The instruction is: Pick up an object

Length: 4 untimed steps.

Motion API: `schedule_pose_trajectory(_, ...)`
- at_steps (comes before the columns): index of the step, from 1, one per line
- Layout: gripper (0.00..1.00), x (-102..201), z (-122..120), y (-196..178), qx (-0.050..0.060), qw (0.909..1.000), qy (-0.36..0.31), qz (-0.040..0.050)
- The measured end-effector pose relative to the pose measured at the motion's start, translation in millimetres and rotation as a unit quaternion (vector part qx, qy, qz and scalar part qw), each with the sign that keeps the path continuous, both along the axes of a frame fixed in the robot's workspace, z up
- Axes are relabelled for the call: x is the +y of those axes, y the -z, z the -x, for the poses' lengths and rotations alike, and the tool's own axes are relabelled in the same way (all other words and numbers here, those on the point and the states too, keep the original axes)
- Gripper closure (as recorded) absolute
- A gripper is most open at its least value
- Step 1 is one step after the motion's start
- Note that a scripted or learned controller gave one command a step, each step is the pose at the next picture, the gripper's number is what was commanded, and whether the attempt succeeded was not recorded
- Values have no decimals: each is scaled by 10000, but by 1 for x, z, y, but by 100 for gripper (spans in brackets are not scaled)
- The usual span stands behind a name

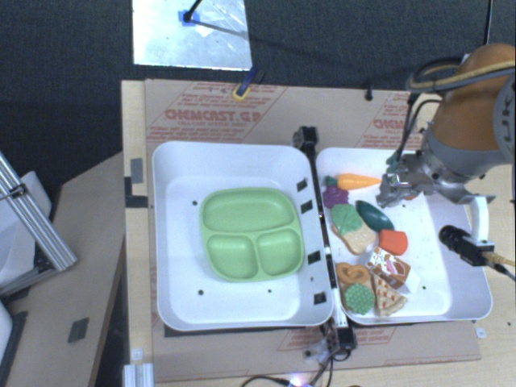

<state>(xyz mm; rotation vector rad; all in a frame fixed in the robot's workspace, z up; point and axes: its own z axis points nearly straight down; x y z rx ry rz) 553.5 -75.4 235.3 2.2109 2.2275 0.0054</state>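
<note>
Arm (476,127): grey KUKA iiwa body, rounded, smooth casing.
Band (484,87): broad orange section above wrist, glossy, w/ highlights.
Cables (435,75): dark loop arcing over the orange part; thin black lead running down twd gripper.
Gripper (393,185): small metallic-grey assembly, dark detailing; parts too small to tell apart.

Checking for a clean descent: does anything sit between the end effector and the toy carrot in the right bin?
Nothing visible does. The end effector hovers just right of the carrot, with bare bin floor between them; the dark green piece lies lower, outside that gap.
</note>
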Motion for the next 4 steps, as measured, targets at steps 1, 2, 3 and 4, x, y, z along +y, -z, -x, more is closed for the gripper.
schedule_pose_trajectory(1, 100, 7, 6, 13, 20, 10000, 13, 1)
schedule_pose_trajectory(2, 100, -2, -8, 14, 8, 10000, 25, 4)
schedule_pose_trajectory(3, 100, 0, 9, 4, 19, 10000, 31, -1)
schedule_pose_trajectory(4, 100, 6, -3, 6, 10, 10000, 13, 0)
